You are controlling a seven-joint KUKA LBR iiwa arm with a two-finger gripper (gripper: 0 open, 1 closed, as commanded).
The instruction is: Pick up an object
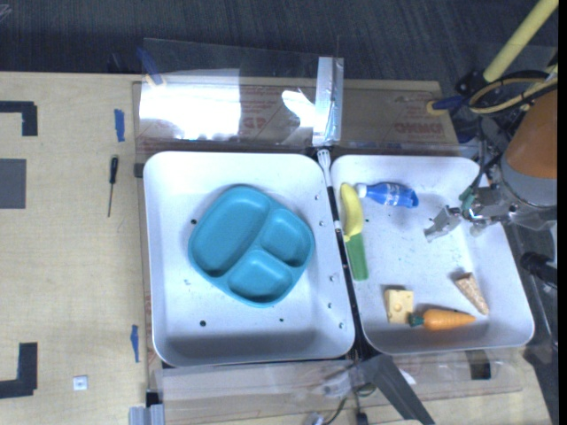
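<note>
From my seat, the carrot (447, 320), cheese (400, 305) and cone (471, 292) lie at lower right, the bottle (391, 195) above them, and the gripper (454, 219) hangs mid-right with fingers spread, holding nothing, so the pick remains undone.

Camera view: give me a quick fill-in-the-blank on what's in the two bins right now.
The blue divided plate lies in the ____ bin.
The toy carrot touches the ____ wedge.
The blue bottle lies in the ____ bin.
The gripper hangs over the ____ bin.

Missing words: left; cheese; right; right
</note>
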